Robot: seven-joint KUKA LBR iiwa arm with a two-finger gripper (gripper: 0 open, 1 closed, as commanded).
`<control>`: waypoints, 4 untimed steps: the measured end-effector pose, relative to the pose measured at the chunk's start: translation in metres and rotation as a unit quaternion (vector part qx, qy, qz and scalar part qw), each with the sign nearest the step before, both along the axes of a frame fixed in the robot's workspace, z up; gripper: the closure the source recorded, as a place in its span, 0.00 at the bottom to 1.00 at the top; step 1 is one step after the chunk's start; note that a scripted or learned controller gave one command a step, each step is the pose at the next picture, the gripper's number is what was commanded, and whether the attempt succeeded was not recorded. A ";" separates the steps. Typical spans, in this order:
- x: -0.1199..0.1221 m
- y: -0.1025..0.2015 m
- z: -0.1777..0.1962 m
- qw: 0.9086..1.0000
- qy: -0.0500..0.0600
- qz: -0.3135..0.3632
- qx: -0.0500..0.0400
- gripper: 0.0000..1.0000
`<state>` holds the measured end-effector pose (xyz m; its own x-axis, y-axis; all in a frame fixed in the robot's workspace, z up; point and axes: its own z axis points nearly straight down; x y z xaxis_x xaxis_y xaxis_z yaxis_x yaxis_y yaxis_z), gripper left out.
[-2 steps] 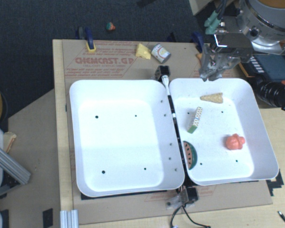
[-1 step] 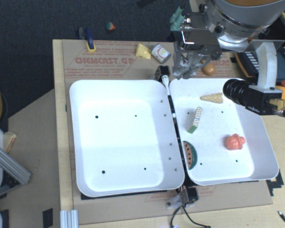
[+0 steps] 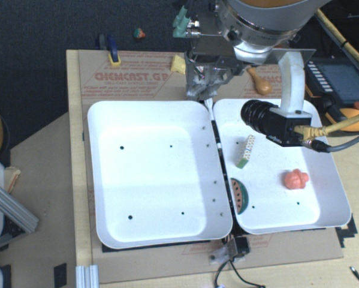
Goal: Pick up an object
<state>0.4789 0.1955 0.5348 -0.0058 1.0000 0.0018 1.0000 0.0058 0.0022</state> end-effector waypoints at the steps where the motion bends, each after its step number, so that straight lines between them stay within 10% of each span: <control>1: 0.000 0.031 0.000 1.000 0.000 -0.001 0.000 1.00; 2: 0.000 0.029 0.000 1.000 0.000 -0.002 0.000 0.00; 3: 0.038 -0.091 -0.094 1.000 0.006 -0.010 -0.004 0.00; 4: -0.001 -0.065 0.000 1.000 -0.004 -0.001 0.001 0.00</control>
